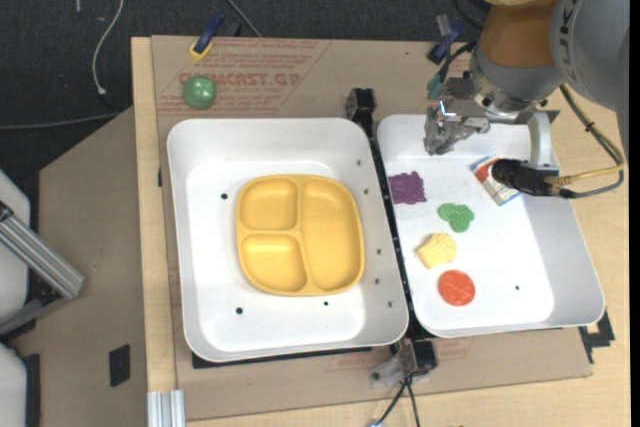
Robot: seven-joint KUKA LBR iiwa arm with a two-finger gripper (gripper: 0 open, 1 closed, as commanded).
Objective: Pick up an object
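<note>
Two shallow white bins sit side by side on the tabletop [160, 215]. The left bin [200, 215] holds one yellow divided plate [300, 235] with three compartments. The right bin [560, 265] holds four small loose pieces: one purple piece [407, 186] near its left wall, one green piece [457, 216] a little to the right of that, one pale yellow piece [436, 250] below the green, and one red-orange round piece [457, 288] nearest the front rim. A red and white object [494, 179] lies toward the back right. One green ball [200, 92] rests outside the bins, on the cardboard beyond the left bin. The gripper [441, 141] hangs over the back of the right bin, above the purple piece and apart from it; whether its jaws are apart or together cannot be told.
</note>
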